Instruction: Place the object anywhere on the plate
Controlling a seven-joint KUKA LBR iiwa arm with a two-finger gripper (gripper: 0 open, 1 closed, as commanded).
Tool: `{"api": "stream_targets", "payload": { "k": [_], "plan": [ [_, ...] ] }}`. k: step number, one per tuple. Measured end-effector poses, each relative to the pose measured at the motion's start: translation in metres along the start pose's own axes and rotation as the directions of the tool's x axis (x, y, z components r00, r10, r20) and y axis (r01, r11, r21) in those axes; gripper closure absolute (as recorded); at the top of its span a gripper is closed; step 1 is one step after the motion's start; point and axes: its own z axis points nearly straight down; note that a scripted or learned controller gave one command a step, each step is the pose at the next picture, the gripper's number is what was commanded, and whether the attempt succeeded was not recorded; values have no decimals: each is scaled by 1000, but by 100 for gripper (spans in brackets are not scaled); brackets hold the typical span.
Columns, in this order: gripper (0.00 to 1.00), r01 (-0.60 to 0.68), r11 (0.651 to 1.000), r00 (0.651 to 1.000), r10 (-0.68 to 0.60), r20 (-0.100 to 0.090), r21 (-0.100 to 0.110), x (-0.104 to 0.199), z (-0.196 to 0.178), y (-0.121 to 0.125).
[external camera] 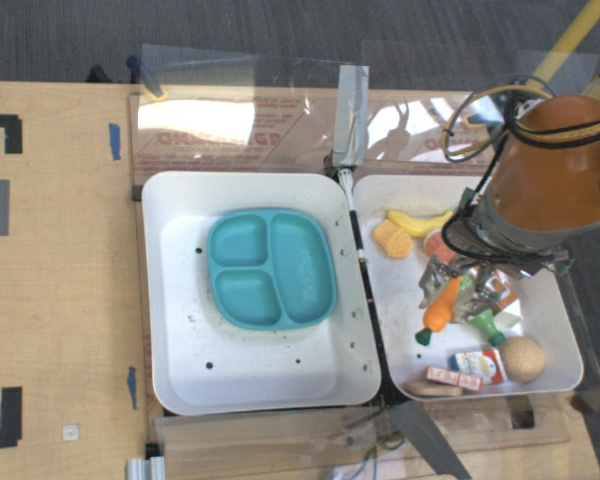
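Observation:
A teal divided plate (273, 267) lies in the middle of the left bin (180, 358). My gripper (466, 286) hangs low over the right bin (560, 368), among a cluster of toy foods. Its fingers (438, 276) stand spread apart, so it is open. An orange carrot (440, 308) with a green tip lies slanted just below the left finger. A green piece (486, 324) lies under the right finger. I see nothing pinched between the fingers.
A yellow banana (417, 222) and an orange chunk (392, 239) lie at the back of the right bin. A tan ball (523, 358), a small carton (478, 366) and a pinkish bar (445, 378) lie near its front edge. The bins' shared wall (365, 288) separates the gripper from the plate.

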Motion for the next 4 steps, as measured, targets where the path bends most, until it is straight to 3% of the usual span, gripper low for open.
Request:
{"api": "stream_targets", "payload": {
  "k": [1,2,3,4],
  "plan": [
    [100,290,957,957,-290,3,3,-74,0,-20],
    [100,675,738,738,-675,2,5,-136,-40,9],
    [100,622,783,783,-622,6,4,-243,-80,94],
    [0,615,789,789,-615,3,1,-239,-78,89]
  ]
}}
